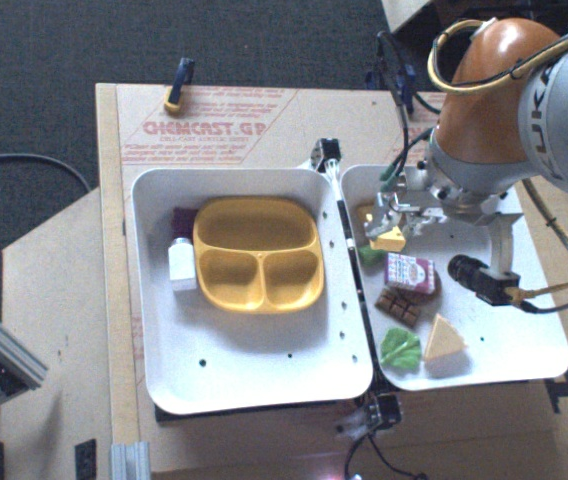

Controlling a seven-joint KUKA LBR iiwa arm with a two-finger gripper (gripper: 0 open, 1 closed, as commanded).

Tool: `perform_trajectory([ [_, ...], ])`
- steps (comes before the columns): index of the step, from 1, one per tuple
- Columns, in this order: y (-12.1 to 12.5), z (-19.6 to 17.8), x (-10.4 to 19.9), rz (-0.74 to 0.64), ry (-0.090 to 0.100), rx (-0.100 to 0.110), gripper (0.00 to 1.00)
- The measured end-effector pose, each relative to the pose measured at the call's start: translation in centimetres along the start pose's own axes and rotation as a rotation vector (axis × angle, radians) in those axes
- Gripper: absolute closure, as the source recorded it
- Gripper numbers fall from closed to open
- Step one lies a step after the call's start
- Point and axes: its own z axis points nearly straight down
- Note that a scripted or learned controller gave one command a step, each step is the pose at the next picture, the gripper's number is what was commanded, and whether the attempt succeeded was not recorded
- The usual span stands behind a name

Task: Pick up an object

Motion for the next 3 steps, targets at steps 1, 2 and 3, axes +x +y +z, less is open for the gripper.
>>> perform_trajectory([
  [1,-2.0,-0.6,4.1,0.000,-0.001,0.000,1.00],
  [2,-2.5,0.7,5.5,0.004,-0.003,0.000,1.00],
  [3,-2.8,-0.7,5.1,0.007,-0.003,-0.007,1.00],
])
